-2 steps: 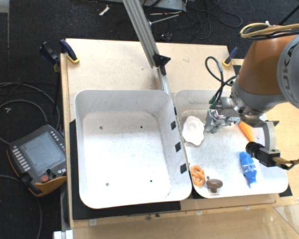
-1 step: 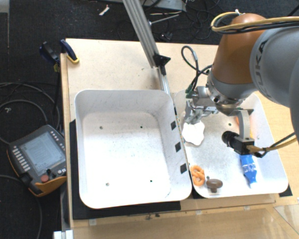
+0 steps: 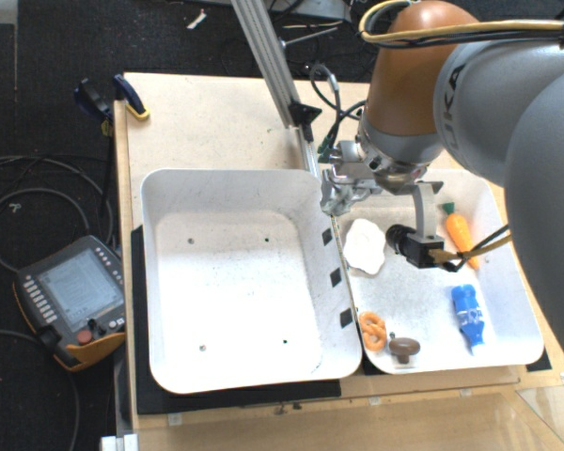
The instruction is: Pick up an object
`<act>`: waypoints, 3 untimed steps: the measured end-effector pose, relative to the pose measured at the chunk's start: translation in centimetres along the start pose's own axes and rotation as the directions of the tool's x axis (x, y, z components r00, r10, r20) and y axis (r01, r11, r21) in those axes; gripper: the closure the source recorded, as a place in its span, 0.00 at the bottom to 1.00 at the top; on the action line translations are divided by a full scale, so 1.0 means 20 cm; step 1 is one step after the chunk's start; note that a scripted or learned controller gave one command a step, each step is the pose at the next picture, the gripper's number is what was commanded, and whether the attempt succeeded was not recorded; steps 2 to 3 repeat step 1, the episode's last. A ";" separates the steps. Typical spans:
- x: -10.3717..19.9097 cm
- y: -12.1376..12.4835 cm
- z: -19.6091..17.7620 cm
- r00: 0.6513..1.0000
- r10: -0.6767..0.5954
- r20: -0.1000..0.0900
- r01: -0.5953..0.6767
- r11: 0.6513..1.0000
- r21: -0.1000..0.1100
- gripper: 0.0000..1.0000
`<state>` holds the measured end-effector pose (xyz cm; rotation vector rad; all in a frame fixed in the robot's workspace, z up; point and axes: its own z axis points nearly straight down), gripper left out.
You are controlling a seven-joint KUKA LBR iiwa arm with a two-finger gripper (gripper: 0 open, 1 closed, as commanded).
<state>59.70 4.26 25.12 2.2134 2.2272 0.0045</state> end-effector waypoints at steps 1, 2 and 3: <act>0.16 0.13 0.06 1.000 0.001 0.001 -0.001 1.000 0.001 1.00; 0.16 0.13 0.06 1.000 0.001 0.001 -0.001 1.000 0.001 1.00; 0.16 0.13 0.06 1.000 0.001 0.001 -0.001 1.000 0.001 1.00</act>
